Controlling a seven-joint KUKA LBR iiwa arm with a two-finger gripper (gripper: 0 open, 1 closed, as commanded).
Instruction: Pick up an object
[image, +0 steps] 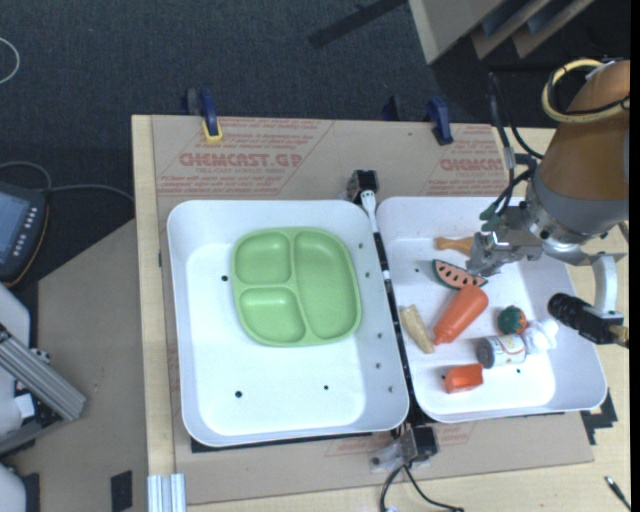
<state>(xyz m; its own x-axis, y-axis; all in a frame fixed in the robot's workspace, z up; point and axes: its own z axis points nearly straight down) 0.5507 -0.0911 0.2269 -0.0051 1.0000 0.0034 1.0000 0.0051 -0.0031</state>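
My gripper (487, 258) hangs over the right bin (420, 215), its tip just above the upper end of an orange carrot (460, 313) and next to a watermelon slice (452, 274). A small orange piece (452, 243) lies just left of the gripper. Nothing shows between its fingers. Further down the bin lie a tan stick-shaped piece (416, 328), a green and red ball (512, 319), a grey and white can-like item (500, 350) and a small red-orange block (463, 377).
The left bin (200, 300) holds a green three-compartment plate (297, 286). A black bar with clips (378, 250) runs between the two bins. A black fitting of the arm (585, 316) sticks out over the right bin's right edge.
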